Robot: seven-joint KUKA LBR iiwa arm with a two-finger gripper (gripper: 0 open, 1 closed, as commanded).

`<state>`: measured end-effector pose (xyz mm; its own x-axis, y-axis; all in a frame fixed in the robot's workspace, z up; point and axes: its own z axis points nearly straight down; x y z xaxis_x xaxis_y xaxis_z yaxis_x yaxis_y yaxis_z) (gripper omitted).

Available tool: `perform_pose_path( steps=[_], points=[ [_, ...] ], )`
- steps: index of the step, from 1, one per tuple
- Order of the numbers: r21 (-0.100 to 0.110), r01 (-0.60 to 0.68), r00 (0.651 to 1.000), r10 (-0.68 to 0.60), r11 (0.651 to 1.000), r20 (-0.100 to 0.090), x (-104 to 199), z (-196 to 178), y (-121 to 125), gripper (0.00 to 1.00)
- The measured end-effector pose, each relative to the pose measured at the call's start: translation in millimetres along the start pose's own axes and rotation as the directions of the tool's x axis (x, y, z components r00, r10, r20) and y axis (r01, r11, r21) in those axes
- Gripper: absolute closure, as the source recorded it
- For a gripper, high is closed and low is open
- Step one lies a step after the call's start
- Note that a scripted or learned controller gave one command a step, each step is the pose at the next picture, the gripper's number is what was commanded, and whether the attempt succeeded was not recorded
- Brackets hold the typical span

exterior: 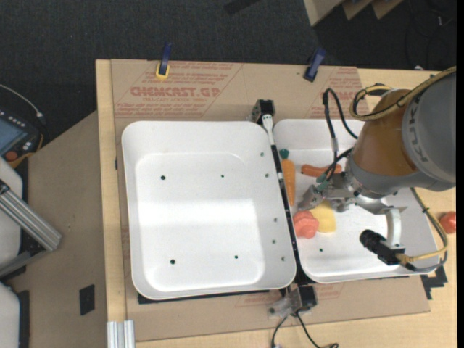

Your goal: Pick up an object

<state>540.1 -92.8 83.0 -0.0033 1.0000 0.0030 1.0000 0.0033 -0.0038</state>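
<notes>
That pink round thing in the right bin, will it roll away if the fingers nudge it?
Probably a little: the pink object looks rounded. The yellow piece touching it and the nearby bin wall should limit travel. It looks small, so likely light.

A brown cardboard sheet (217,85) with red lettering covers the surface. A yellow clamp (164,65) and a blue clamp (315,64) grip its far edge. Dark carpet (109,13) lies beyond.

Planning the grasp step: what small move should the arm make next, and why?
Probably a short descent toward the yellow block. The gripper sits low in the right bin, just above the yellow block and the pink object beside it, and nothing shows between the jaws.
</notes>
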Motion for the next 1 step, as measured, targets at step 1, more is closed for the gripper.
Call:
perform_pose_path(
  steps=[1],
  points=[
    [-0.009,-0.004,1.000,0.004,1.000,0.003,-3.4,-13.2,2.0,1.00]
  ],
)
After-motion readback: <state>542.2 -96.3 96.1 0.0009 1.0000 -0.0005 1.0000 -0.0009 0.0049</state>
